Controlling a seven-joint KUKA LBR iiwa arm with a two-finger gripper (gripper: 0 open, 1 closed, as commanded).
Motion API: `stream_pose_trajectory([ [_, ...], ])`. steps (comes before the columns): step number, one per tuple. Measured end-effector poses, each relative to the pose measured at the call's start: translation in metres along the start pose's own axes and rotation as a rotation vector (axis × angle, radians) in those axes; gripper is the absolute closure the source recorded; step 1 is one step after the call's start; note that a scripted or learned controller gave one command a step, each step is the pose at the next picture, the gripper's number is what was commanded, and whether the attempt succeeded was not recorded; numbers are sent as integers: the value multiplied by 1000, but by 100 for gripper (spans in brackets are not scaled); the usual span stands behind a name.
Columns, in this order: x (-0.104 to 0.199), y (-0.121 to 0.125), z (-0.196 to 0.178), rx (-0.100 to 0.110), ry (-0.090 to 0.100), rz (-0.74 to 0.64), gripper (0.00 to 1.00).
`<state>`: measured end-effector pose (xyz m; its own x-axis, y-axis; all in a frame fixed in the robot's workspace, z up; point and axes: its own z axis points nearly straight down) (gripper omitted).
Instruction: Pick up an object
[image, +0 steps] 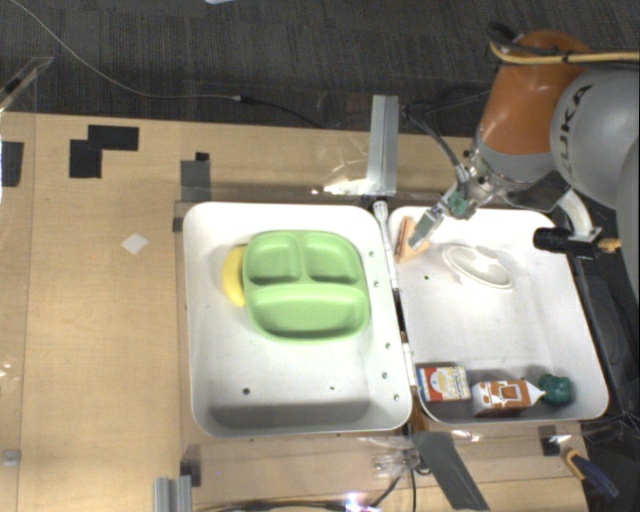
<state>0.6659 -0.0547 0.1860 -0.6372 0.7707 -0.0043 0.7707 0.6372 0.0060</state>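
My gripper hangs over the far left corner of the right bin, pointing down and to the left. Just beside its tip, a thin orange-brown object lies against the bin's left wall. A clear, see-through item rests on the bin floor a little to the right of the gripper. Along the near wall stand a small red and white carton, a brown and white carton and a green object.
The left bin holds a green divided plate with a yellow object sticking out from under its left side. A metal post stands behind the wall between the bins.
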Motion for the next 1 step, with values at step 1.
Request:
stream_pose_trajectory([
  [1,-24,-30,100,6,4,29,0],
])
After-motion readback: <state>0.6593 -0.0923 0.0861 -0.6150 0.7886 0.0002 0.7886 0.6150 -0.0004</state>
